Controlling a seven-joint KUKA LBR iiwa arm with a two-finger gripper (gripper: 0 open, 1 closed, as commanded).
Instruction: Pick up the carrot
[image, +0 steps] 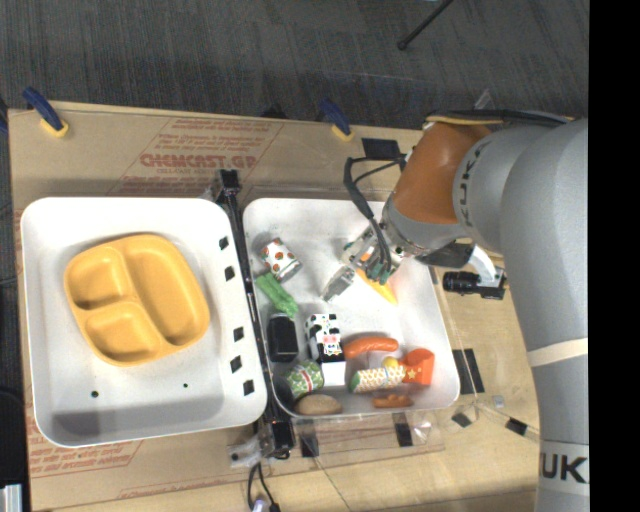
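Cardboard covers the bench (150, 140) under two white bins. Nearest the camera, along the front wall of the right bin (440, 330), lies a crowd of small toys: a brown potato (318, 404), a sausage (370, 346) and a red cup (418, 366). Farther back, the gripper (352, 268) hangs above the bin floor with its fingers spread apart, holding nothing. The carrot (384, 288) lies just beside it, toward the arm. In the left bin (40, 300) rests a yellow tray (135, 297).
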